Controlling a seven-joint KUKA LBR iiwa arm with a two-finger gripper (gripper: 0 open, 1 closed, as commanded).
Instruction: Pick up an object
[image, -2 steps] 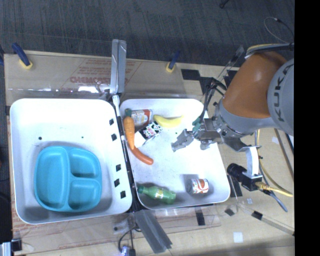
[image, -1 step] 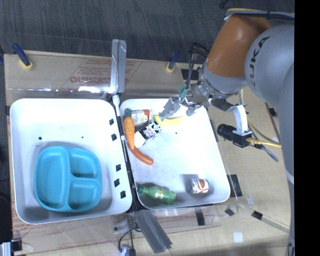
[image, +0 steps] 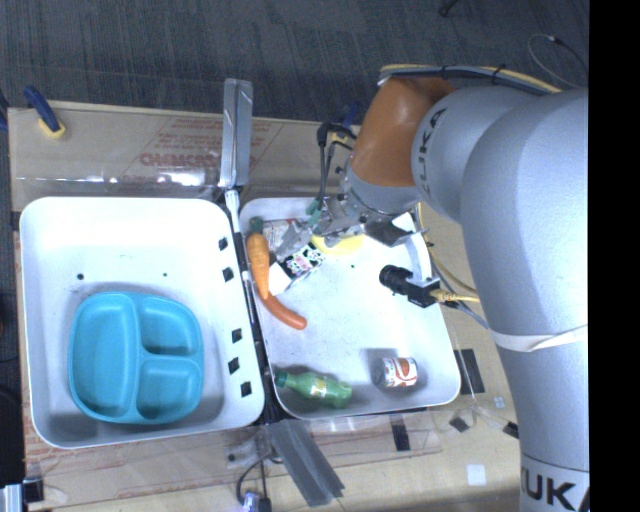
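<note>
The right bin (image: 440, 385) holds the loose objects. An orange carrot (image: 258, 262) lies along its left wall, with a shorter red-orange piece (image: 283, 312) just below it. A small black-and-white patterned object (image: 301, 263) sits beside the carrot. My gripper (image: 292, 238) is low in the bin's far left corner, right above that patterned object and next to the carrot's top. A yellow object (image: 341, 242) peeks out under the wrist. At the front lie a green bottle (image: 315, 387) on its side and a red-and-white can (image: 397, 372).
The left bin (image: 40, 230) holds a blue divided plate (image: 135, 355) at its front. A grey metal bar (image: 237, 130) stands at the back between the bins. The arm's large grey body (image: 520, 230) covers the right bin's right side.
</note>
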